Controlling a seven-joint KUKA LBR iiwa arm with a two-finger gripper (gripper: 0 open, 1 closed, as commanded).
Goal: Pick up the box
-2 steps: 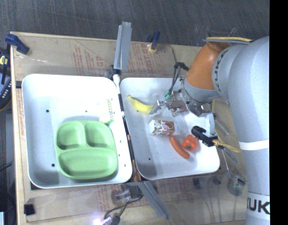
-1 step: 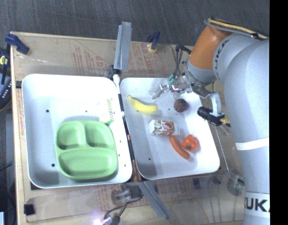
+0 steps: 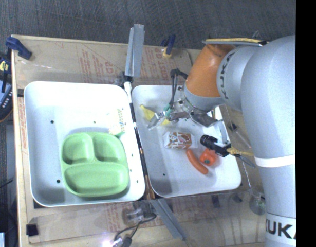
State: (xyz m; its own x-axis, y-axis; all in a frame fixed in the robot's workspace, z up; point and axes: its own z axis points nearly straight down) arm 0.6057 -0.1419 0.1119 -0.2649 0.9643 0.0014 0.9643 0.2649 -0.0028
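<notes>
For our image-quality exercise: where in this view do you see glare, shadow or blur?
Camera view: the white walls of the left bin and right bin glare, washing out detail; the arm shades the right bin's far corner; the small items near the gripper look soft and hard to identify; the green tray is evenly lit and sharp.
</notes>
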